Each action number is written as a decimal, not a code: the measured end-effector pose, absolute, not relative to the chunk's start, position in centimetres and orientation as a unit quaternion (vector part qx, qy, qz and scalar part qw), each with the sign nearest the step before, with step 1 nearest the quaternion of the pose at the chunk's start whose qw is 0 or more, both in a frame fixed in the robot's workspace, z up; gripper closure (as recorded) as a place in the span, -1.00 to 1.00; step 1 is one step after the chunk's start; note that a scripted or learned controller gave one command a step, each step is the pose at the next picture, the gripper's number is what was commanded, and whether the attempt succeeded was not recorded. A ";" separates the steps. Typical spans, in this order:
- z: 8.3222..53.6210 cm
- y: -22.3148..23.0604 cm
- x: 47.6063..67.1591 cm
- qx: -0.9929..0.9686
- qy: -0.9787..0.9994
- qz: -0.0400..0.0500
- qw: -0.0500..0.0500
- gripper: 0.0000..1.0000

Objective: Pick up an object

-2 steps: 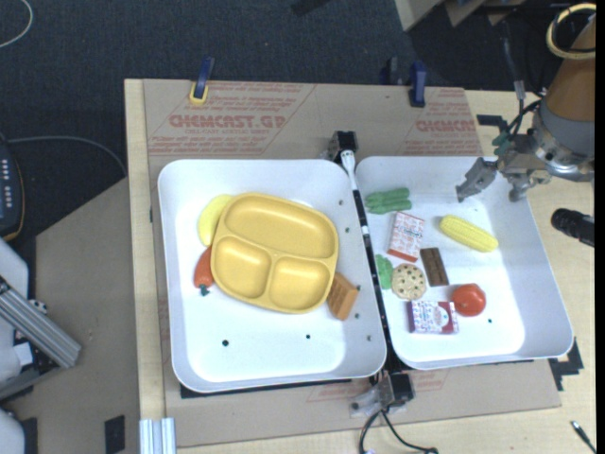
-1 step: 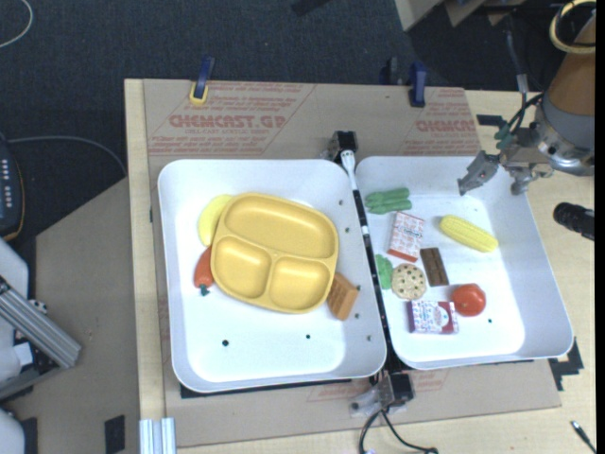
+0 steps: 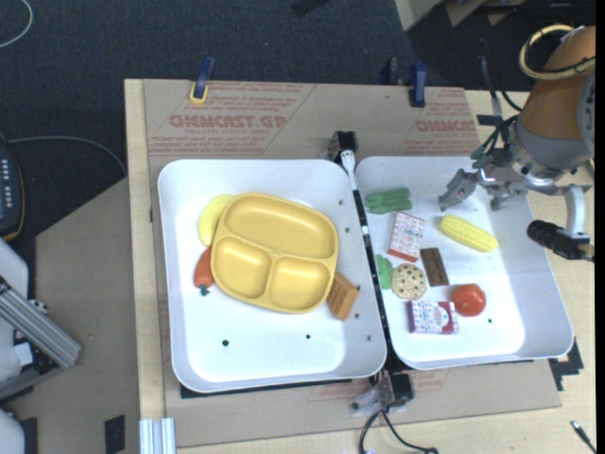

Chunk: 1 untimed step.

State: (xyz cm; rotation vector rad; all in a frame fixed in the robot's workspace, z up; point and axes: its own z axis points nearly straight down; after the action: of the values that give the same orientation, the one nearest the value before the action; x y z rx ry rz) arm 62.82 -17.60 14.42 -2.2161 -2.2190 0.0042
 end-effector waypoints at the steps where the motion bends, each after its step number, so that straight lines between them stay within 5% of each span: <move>1: 9.1 -17.5 62.7 -0.707 -0.707 0.002 0.003 -1.00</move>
State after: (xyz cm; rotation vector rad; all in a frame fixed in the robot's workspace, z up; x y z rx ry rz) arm 62.70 -17.48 9.06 -2.2159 -2.2181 0.0054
